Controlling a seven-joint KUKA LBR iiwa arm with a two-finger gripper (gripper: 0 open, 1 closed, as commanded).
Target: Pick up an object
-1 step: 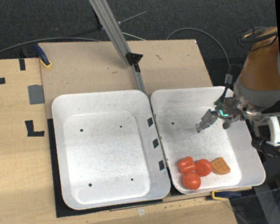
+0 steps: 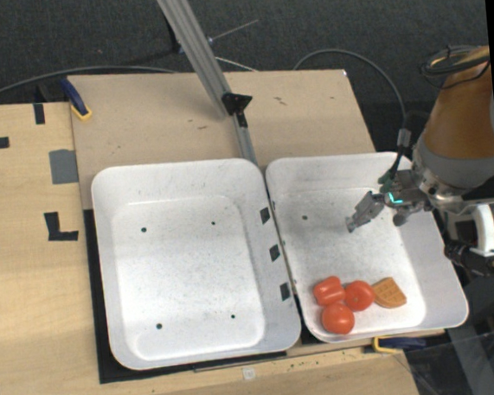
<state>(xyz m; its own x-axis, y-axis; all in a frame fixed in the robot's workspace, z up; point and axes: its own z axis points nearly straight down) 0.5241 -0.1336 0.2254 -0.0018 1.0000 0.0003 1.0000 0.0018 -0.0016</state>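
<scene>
— What is the pincer doing?

— It is hanging over the upper part of the right bin, reaching in from the right, with nothing showing between its tips. From here I am not able to tell whether it is open or closed.

— And the things to pick?

— Three red tomatoes are lying bunched together at the near edge of that same bin, an orange piece sitting just beside them on the right. All are lying well apart from the pincer, below it. The left bin is sitting alongside.
</scene>
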